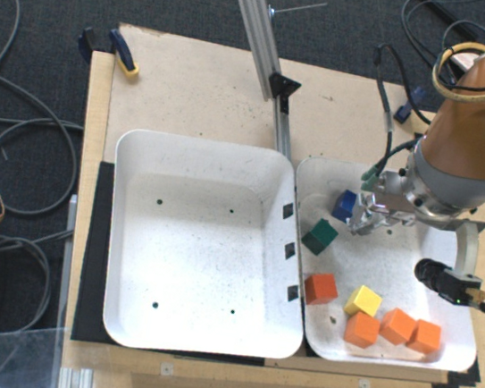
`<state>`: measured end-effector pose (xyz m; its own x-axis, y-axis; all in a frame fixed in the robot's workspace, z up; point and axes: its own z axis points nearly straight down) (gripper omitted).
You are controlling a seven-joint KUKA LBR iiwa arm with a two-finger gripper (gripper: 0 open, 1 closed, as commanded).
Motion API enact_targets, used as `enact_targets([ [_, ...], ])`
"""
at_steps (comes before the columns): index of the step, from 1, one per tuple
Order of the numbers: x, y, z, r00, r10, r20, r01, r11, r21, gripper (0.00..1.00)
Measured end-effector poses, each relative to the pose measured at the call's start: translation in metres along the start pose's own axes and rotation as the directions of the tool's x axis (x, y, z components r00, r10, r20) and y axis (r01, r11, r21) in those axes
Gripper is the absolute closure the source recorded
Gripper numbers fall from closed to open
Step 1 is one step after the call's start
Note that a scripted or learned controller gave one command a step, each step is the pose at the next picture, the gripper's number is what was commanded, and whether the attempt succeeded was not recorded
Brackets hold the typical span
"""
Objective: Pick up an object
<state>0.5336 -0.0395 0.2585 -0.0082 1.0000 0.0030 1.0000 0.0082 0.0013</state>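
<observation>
Your tool (366, 222) hangs over the right bin (463, 353), just beside the blue block (344, 205) near the bin's far left corner; you cannot tell how its grip stands. A green block (318, 236) lies close below. Nearer the front edge sit a red-orange block (321, 288), a yellow block (365, 301) and three orange blocks (397, 329). The left bin (140, 151) adjoins on the bench (186, 90).

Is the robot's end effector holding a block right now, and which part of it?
It cannot be told. The end effector is low in the right bin, right beside the blue block, but the view does not show the block between its fingers.
</observation>
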Motion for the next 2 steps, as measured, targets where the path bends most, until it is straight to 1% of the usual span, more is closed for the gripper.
enact_targets([
  [2, 0.108, 0.022, 0.026, 1.000, 0.001, 0.001, -0.001, 1.000, 0.002, 1.00],
])
